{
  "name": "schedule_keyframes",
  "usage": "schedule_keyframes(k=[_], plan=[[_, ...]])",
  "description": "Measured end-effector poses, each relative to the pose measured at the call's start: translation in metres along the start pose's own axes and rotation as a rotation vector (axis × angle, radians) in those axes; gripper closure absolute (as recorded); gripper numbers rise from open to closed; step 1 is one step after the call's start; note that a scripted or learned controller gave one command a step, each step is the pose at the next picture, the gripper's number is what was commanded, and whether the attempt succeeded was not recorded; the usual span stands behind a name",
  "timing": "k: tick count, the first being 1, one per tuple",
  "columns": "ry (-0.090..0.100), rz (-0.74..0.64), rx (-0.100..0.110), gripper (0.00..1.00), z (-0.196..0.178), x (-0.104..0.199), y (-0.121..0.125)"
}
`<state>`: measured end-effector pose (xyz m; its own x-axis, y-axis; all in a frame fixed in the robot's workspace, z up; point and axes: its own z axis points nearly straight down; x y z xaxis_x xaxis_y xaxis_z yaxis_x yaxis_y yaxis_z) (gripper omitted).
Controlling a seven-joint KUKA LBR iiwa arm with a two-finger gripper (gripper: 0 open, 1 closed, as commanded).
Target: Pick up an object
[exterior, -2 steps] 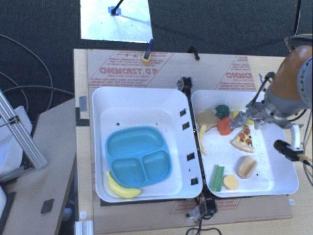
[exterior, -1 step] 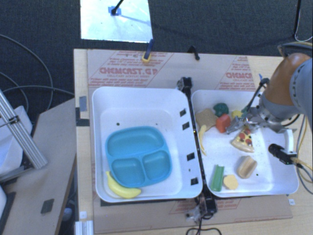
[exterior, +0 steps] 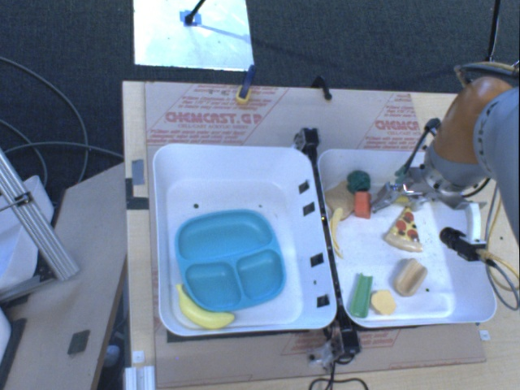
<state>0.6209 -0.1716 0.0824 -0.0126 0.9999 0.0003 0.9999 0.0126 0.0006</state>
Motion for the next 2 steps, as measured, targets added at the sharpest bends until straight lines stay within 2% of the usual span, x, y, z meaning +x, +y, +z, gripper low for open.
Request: schedule_keyframes(k=[1, 2], plan=[[0.016, 0.003, 0.035, 0.0, 0.003, -0.0286, 0.0422], [0.001, 0.007, 0.032, 0.0, 0.0039, -0.0198, 0.0423]])
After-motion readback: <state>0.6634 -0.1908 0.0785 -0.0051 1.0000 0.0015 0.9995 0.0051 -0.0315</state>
